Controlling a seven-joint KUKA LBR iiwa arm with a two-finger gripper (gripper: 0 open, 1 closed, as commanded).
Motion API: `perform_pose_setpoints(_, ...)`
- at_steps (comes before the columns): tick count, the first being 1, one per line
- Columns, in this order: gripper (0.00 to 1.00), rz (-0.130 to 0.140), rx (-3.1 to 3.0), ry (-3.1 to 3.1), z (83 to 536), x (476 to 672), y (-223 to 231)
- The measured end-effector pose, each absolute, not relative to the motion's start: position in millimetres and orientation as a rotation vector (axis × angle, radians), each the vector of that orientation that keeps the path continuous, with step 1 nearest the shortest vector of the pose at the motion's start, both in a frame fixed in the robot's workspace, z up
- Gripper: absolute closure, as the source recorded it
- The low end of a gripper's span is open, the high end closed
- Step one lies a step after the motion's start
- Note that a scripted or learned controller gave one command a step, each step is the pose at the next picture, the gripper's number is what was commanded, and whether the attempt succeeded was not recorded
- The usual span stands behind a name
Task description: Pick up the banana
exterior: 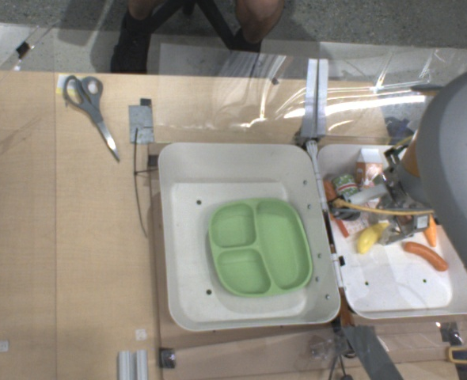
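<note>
At right of frame, the gripper (393, 182) hangs over the right bin (400, 287); its finger state cannot be told. The banana (366, 239) lies just below it, untouched. No writing is legible.

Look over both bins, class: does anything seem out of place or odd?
Nothing is spilled or damaged. The right bin holds toy food jumbled at its far end, while the green tray lies slightly askew in the left bin.

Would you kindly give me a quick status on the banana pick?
Hand low in right bin, grip unclear. Banana lying in bin, not held. Toy can and orange sausage crowd it.
</note>
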State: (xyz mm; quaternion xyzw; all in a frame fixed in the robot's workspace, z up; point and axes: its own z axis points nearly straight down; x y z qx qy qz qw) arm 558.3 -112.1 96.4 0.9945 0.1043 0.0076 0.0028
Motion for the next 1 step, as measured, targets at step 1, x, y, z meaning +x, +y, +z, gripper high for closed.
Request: perform_pose_setpoints(1, 1.0, 0.003, 3.124, 0.343, 189.9, 636.9, -29.1)
